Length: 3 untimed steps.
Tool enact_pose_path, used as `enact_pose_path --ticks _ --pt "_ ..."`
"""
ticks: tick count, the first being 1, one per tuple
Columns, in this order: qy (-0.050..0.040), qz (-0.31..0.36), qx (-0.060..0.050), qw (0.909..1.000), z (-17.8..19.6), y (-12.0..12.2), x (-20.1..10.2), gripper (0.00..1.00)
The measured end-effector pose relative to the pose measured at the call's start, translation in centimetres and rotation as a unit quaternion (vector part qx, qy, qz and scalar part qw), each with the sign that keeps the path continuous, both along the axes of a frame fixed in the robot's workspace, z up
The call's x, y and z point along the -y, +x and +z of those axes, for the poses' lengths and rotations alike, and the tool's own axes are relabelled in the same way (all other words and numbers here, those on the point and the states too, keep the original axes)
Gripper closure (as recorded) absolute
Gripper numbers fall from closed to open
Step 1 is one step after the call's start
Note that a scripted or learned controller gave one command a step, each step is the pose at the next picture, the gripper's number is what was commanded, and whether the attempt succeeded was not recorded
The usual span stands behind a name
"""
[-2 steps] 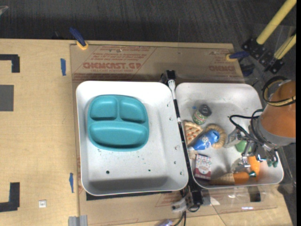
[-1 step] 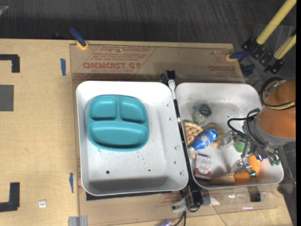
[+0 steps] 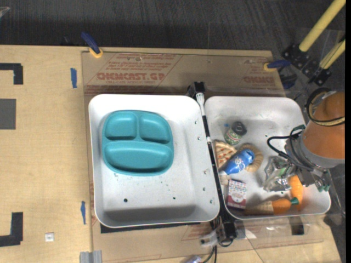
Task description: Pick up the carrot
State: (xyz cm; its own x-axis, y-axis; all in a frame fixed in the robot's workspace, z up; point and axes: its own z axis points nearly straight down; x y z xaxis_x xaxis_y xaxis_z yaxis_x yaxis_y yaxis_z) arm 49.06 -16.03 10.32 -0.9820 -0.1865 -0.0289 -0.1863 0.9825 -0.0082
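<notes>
Gripper (image 3: 279,175) hung low in the right bin (image 3: 263,106), finger state unclear, nearly touching one orange carrot (image 3: 296,188) with green tip near the bin's front-right corner; two bins, one teal plate (image 3: 137,142) in left bin (image 3: 181,190).

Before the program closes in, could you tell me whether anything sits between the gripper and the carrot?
Nothing visible does. The gripper hangs in the right bin right beside the carrot, which looks to be touching it. The blue packet and small carton lie further left.
</notes>
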Motion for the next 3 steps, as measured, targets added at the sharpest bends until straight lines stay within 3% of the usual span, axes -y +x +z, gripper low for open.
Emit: enact_pose_path --ticks 1,2,3 --pt "-0.0005 0.011 -0.006 0.9999 -1.2 1.8 5.9 1.0" --pt "-0.0003 0.011 -0.006 0.9999 -1.3 1.8 5.8 0.0" --pt "-0.0025 0.201 -0.007 0.9795 -1.3 0.2 6.1 0.0"
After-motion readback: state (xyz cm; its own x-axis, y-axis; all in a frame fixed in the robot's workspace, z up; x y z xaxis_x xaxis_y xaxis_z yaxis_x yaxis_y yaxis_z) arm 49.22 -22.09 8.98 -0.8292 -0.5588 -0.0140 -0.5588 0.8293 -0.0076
